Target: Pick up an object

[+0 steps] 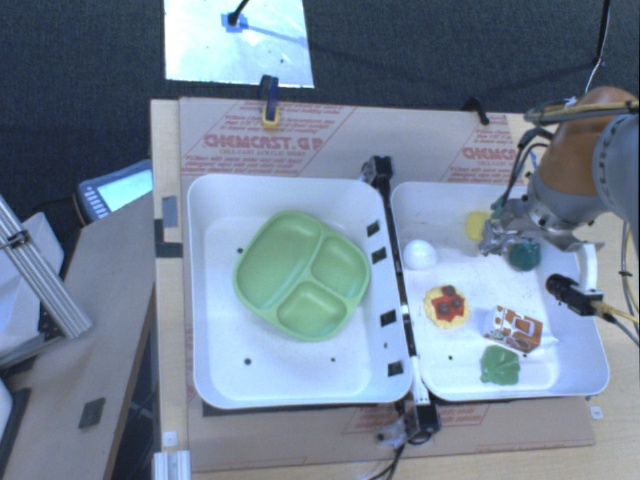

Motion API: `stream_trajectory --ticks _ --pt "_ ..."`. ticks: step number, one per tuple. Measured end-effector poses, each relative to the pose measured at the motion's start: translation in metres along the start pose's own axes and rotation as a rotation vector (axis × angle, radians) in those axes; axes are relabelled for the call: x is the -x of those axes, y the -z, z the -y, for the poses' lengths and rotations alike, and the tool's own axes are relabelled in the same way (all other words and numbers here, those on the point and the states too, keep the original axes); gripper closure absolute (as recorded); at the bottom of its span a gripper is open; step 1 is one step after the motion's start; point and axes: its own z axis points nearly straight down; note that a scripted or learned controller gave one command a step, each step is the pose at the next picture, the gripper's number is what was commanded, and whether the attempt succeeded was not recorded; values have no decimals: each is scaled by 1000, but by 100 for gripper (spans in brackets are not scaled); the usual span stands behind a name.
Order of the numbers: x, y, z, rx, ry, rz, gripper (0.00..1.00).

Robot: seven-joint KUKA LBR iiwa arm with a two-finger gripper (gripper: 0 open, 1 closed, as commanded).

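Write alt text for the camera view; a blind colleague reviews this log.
A grey and orange robot arm reaches into the right bin, its gripper low beside a yellow toy and a dark green ball. The left bin holds a green divided plate.

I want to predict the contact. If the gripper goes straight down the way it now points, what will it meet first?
Most likely the floor of the right bin between the yellow object and the dark green object. The gripper hangs there, though its height is unclear.
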Motion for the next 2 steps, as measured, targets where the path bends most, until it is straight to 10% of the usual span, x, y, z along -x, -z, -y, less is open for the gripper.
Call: stream_trajectory --ticks 2 --pt "-13 123 -2 1 2 3 100"
